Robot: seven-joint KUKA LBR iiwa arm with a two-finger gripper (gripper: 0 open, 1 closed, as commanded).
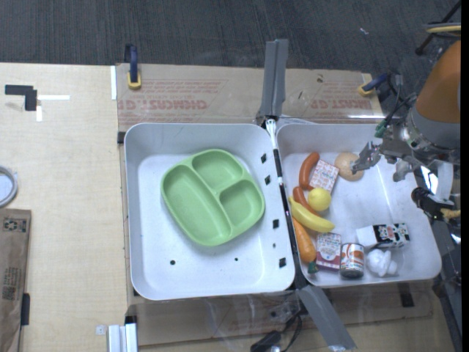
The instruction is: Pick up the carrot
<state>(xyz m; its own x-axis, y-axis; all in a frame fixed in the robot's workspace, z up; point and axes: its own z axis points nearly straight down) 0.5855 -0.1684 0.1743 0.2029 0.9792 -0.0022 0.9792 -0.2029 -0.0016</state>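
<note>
Carrot (305,243), one only, lies near the left wall of the right bin (414,273), toward its front-left corner, just under one banana (311,217) and beside one small box (329,251). One can (352,259) stands near the front edge. One green divided plate (213,196) sits mid-floor of the left bin (143,218). The gripper (366,158) hangs by the right bin's back edge, near a beige ball (346,164); whether it is wide or narrow I cannot tell.
</note>
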